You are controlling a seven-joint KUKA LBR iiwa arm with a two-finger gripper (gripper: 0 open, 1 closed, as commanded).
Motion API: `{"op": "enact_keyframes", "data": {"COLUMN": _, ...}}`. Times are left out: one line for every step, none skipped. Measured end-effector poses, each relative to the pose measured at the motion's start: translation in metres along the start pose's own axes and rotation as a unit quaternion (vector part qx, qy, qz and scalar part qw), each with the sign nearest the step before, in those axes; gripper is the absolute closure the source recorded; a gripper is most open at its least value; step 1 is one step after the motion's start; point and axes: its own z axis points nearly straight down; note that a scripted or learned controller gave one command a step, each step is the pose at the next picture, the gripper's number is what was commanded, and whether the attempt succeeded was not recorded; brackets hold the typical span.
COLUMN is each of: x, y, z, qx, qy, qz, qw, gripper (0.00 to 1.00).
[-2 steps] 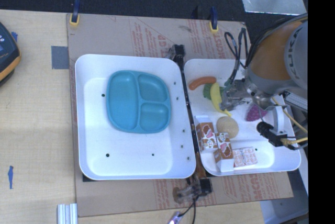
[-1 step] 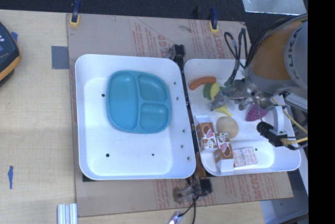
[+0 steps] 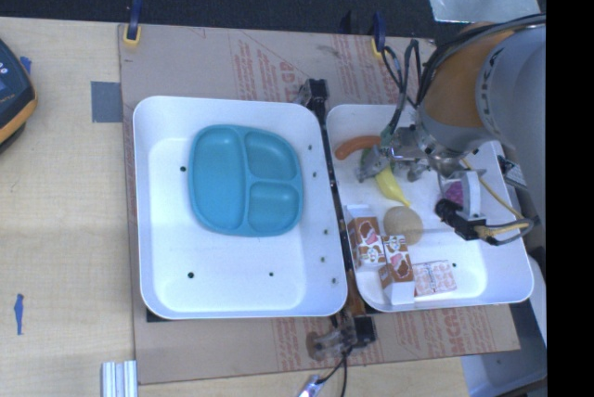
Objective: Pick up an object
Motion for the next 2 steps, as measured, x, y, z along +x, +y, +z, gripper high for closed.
{"op": "enact_keyframes", "data": {"x": -0.001, "y": 0.000, "z": -0.011, "qx": 0.000, "qy": 0.000, "qz": -0.001, "qw": 1.0000, "gripper": 1.00}}
{"op": "enact_keyframes", "data": {"x": 0.073, "y": -0.012, "z": -0.101, "qx": -0.001, "qy": 0.001, "qz": 0.001, "qw": 1.0000, "gripper": 1.00}}
